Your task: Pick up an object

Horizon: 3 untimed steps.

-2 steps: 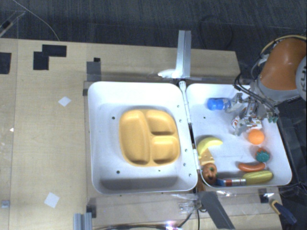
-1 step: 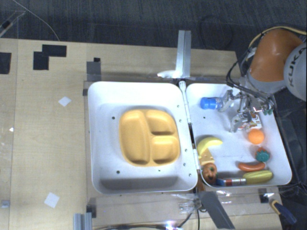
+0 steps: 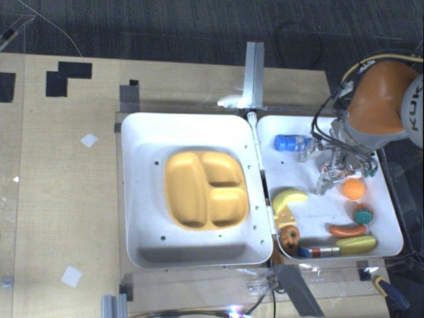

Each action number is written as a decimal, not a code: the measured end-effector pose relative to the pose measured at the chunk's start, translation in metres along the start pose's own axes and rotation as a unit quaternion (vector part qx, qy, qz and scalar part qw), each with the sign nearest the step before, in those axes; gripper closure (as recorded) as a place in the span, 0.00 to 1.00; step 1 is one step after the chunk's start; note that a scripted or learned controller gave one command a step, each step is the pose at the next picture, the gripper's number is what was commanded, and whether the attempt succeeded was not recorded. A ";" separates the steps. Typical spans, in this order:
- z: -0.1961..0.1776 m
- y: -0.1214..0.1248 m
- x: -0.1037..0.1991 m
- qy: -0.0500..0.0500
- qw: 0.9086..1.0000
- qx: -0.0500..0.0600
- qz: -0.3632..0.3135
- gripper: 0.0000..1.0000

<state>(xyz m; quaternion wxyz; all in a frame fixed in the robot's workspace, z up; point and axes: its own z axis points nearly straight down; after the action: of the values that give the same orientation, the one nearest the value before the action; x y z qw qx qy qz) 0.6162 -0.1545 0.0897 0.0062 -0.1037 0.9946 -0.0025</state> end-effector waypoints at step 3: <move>0.000 -0.011 0.005 -0.001 0.994 -0.001 -0.111 0.00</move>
<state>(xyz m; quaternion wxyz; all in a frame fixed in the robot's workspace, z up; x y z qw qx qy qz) 0.6138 -0.1666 0.0896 0.0067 -0.2137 0.9769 -0.0022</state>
